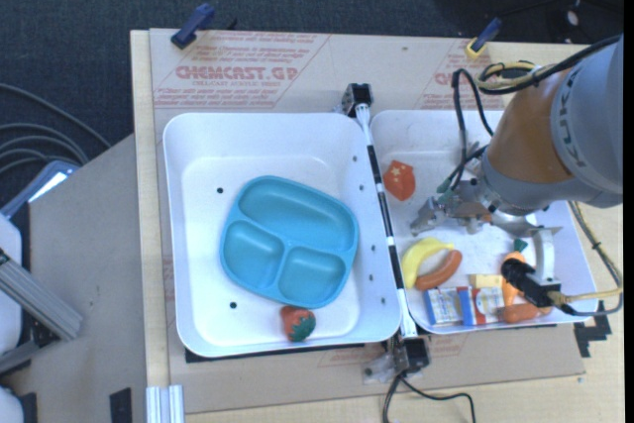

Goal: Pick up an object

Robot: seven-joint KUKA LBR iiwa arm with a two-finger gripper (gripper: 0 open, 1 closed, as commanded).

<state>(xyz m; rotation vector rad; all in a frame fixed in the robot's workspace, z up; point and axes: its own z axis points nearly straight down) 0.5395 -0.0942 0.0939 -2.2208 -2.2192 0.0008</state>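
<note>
You see two white bins (188,213), a blue tray (287,240), a red strawberry (296,322) with green leaves, an orange-red tomato (399,179), a yellow banana (424,257), and a grey arm (584,129) banded orange.

Red print reading "CHEMCAST GP" runs across the brown protective sheet (248,64) behind the bins, with smaller lines above and below it too fine to read (the same print repeats, partly hidden, at the sheet's right). Dark letters "KU" show on the arm (580,129).
</note>
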